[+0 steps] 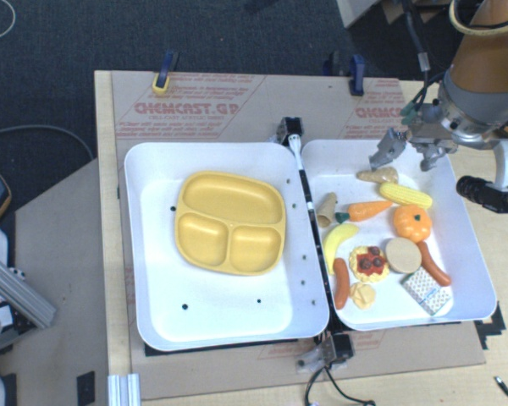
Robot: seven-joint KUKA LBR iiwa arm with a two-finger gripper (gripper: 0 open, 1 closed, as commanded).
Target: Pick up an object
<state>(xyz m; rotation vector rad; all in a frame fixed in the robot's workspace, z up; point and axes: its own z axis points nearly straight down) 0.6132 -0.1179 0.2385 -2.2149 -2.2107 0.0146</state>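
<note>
My gripper (410,154) hangs over the far end of the right bin (472,252), open with nothing between its fingers. Just below it lie a beige knobbly piece (378,175) and a yellow corn cob (405,194). Further toward the front are a carrot (370,211), an orange fruit (412,223), a banana (339,239), a red sausage (341,282), a berry tart (371,262), a round bun (403,255) and a silver packet (427,293).
The left bin (152,294) holds a yellow divided plate (231,222). A black divider rail (308,218) runs between the bins. A small beige piece (326,208) lies near the rail in the right bin.
</note>
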